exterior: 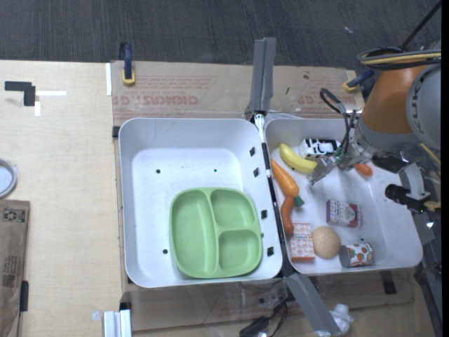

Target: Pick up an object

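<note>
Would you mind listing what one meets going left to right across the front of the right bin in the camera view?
Red-and-white carton → tan ball → box with orange print. The pink carton sits farther back, above the gap between ball and box, so I leave it out.

End effector [330, 166] low, angled left

Matt green plastic tray [216, 232], smooth white bins [144, 202], pale wooden bench [56, 167].
</note>
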Controlling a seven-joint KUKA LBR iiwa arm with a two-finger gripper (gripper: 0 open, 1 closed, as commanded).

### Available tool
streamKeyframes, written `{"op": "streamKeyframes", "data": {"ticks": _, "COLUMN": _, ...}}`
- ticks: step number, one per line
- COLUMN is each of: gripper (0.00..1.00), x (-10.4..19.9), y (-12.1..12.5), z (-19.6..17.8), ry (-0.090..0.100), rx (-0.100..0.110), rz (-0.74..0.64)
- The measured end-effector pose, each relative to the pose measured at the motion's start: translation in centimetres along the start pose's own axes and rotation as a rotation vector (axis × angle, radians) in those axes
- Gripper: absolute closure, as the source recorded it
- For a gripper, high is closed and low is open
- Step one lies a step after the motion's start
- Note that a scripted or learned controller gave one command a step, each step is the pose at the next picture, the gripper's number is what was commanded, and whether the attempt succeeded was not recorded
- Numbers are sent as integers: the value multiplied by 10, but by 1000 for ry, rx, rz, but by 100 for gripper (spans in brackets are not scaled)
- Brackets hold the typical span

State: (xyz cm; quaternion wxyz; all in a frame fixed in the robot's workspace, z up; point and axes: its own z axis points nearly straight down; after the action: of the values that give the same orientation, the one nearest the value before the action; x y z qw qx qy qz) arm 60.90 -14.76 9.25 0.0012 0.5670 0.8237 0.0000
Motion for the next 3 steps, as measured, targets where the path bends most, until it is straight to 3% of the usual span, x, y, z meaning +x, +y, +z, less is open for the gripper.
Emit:
{"op": "streamKeyframes", "data": {"ticks": 1, "gripper": 0, "x": 7, "y": -64, "z": 1, "ry": 2, "rx": 2, "rz": 109}}
{"op": "streamKeyframes", "data": {"ticks": 2, "gripper": 0, "x": 7, "y": -64, "z": 1, "ry": 2, "rx": 2, "rz": 108}}
{"op": "streamKeyframes", "data": {"ticks": 3, "gripper": 100, "x": 6, "y": -64, "z": -8, "ry": 1, "rx": 1, "rz": 112}}
